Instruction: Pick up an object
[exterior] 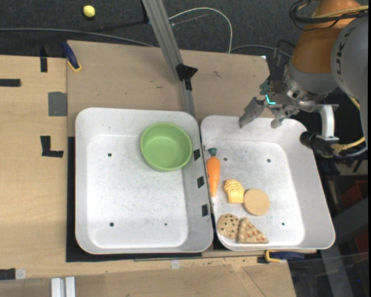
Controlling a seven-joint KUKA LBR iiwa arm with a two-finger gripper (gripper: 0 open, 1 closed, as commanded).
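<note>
A green bowl (pixel 166 146) sat in the left bin (pixel 93 184); a carrot (pixel 213 174) lay in the right bin (pixel 297 190); the tool (pixel 261 117) hung open and empty.

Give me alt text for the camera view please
The gripper hangs open over the right bin's far edge, holding nothing. That bin holds a carrot and four small food toys; a green bowl sits in the left bin.
</note>
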